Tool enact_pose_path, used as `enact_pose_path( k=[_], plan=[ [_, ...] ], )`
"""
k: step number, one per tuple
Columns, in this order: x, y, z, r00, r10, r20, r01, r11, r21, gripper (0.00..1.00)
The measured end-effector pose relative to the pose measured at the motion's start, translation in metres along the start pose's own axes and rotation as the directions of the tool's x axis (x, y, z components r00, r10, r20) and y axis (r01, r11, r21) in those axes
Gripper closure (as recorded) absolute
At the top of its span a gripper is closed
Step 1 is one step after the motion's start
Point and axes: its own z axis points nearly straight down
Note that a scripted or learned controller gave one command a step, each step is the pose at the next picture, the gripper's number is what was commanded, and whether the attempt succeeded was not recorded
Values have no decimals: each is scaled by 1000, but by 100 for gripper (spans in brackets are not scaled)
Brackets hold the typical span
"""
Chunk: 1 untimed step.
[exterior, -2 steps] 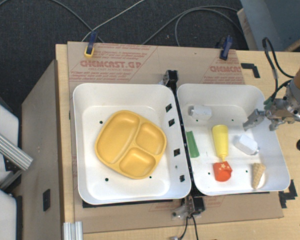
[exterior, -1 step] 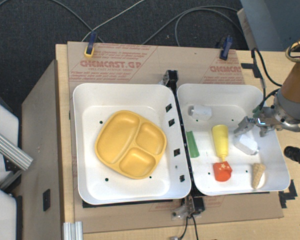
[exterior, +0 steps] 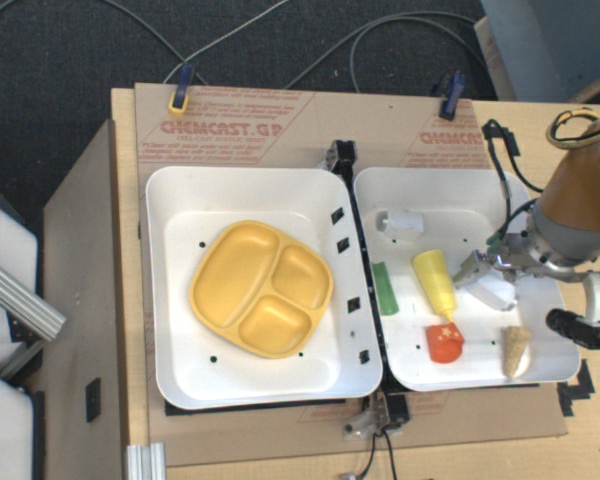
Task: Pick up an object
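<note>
- Progress: we judge the pick not yet done; every object lies on a bin floor, so grasp and lift remain.
- We see the gripper [exterior: 485, 273] low in the right bin [exterior: 460, 190], right of frame, beside the yellow bottle [exterior: 435, 281]; we cannot tell its state.
- Count, right bin: one yellow bottle, one green stick [exterior: 384, 288], one red piece [exterior: 444, 342], one tan piece [exterior: 516, 351], one clear cup [exterior: 401, 223].
- Count, left bin [exterior: 170, 268]: one yellow divided tray [exterior: 261, 288].

This looks like a robotics lab. Two white bins [exterior: 160, 268] sit on a plywood surface [exterior: 280, 118] stamped with a maker's name, with clamps [exterior: 181, 96] at its back edge. Loose cables [exterior: 230, 28] trail over dark carpet [exterior: 60, 48], and aluminium framing [exterior: 15, 293] stands off the left edge.
</note>
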Motion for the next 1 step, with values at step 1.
enact_pose_path(
  k=[1],
  plan=[
    [0,2,-14,1000,0,1,0,1000,-6,100]
  ],
)
